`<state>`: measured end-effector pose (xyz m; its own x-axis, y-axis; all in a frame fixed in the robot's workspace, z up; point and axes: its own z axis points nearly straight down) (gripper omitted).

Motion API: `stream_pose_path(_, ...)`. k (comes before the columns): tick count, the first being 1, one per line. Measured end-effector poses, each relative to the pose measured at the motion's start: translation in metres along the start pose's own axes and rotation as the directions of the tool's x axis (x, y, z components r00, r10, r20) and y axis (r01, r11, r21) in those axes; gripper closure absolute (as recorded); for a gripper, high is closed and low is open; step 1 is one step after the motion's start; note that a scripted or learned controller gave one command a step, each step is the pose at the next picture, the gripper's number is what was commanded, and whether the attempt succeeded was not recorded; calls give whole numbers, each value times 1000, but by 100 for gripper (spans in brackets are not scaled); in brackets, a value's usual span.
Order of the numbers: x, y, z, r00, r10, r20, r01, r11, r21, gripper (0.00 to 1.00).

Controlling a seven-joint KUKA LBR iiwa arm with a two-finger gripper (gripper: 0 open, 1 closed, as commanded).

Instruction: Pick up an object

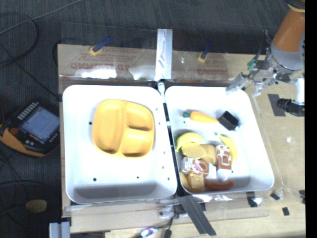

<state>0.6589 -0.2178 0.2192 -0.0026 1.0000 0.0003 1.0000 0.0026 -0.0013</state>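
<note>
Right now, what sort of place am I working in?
Probably a robotics lab's pick-test bench: two white bins on a wooden bench, toy food such as a carrot, and a teach pendant on the carpet.

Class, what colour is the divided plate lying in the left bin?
Yellow. The divided plate shows best in the camera view.

robot lab | bench (pixel 69 58) | teach pendant (pixel 34 128) | floor cables (pixel 20 24)

The divided tray (pixel 123 128) sits in the left bin (pixel 74 148); the right bin (pixel 252 133) holds a carrot (pixel 204 117), with a small block (pixel 228 119) just right of it and a heap of food items (pixel 208 160) nearer the front.
</note>
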Motion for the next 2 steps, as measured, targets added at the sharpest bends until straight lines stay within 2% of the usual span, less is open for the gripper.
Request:
stream_pose_path(1,69,-8,108,993,116,9,-115,993,-31,0)
stream_pose_path(2,83,-71,114,1000,19,14,-18,998,-52,0)
